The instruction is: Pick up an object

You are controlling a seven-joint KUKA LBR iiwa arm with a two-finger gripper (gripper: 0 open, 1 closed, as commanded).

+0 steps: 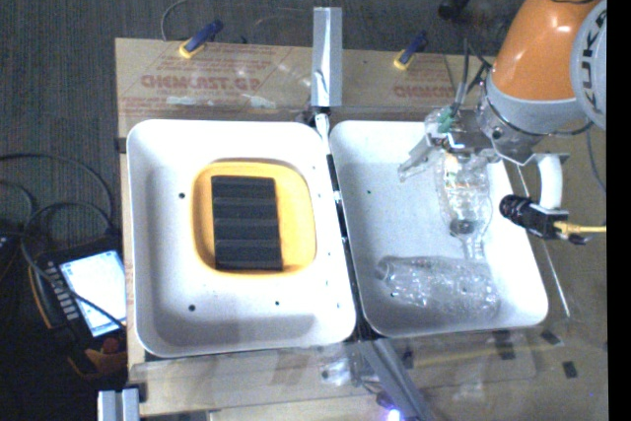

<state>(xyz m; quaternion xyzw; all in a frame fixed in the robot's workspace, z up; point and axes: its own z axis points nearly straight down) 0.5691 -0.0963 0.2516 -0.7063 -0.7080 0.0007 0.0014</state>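
The gripper (449, 145) was seen over the upper part of the right bin (380, 212), with the arm (542, 44) entering from the right. A clear plastic bottle (463, 197) hung just below it, upright or slightly tilted, with its long axis running down the view and its top at the gripper. Whether the fingers were apart or clamped on that bottle could not be told, since clear plastic and glare hid them; contact seemed likely but was not confirmed.

A second clear bottle (439, 283) lay on its side near the bin's lower edge, with its long axis across the view. It lay below the gripper and close to the bottom of the hanging bottle; whether the two touched could not be made out.

In the left bin (158, 212), well apart from the gripper, one yellow tray (205, 212) was found holding a black ridged block (246, 222).

Counted: two bins, two clear bottles, one tray, one block. If the hanging bottle was truly gripped, only a straight lift was judged to remain.
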